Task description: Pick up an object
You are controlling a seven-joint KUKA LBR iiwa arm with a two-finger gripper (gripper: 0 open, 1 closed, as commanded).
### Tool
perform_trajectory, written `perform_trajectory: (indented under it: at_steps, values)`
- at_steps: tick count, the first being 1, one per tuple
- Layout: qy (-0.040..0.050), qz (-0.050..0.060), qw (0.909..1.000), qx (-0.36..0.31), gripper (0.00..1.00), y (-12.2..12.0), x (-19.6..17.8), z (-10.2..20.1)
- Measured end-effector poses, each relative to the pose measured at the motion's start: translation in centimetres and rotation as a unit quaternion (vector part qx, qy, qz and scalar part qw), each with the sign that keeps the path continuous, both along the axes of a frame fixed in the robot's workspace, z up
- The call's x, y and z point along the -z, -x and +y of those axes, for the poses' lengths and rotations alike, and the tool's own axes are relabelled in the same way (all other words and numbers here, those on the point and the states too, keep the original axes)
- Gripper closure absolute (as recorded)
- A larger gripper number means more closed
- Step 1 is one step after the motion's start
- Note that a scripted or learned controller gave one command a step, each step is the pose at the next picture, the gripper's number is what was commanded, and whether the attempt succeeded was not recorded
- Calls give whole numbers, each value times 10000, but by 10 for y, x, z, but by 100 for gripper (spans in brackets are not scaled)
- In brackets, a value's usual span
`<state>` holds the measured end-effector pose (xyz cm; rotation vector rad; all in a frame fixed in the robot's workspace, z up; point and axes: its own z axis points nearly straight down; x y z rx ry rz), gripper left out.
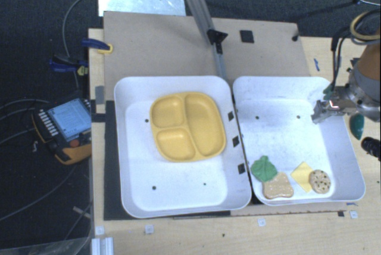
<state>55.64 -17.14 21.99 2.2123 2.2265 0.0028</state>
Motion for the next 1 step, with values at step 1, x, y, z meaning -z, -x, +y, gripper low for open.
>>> perform_trajectory:
  at_steps: [1]
  values:
    - [-9,12,10000,-16,100,10,-3,53]
